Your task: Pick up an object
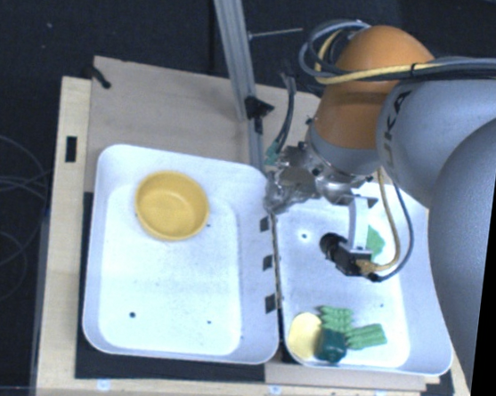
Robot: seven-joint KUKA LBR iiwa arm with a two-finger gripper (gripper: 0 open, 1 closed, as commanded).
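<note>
A yellow bowl (172, 205) sits upright in the left bin (109, 310), toward its back left. The right bin (409, 347) holds a cluster at its front: a pale yellow round piece (303, 335), a dark teal block (332, 345) and green toy pieces (359, 334). A small green and white item (373, 242) lies further back, partly behind a cable. My gripper (278, 193) hangs over the back left corner of the right bin, close to the wall between the bins. It is far from the bowl and the front cluster.
The grey arm with its orange band (370, 82) covers the back and right of the right bin. A black cable fitting (342, 253) hangs over that bin's middle. A slanted metal rail (238, 57) runs behind the bins. Wooden bench surrounds both bins.
</note>
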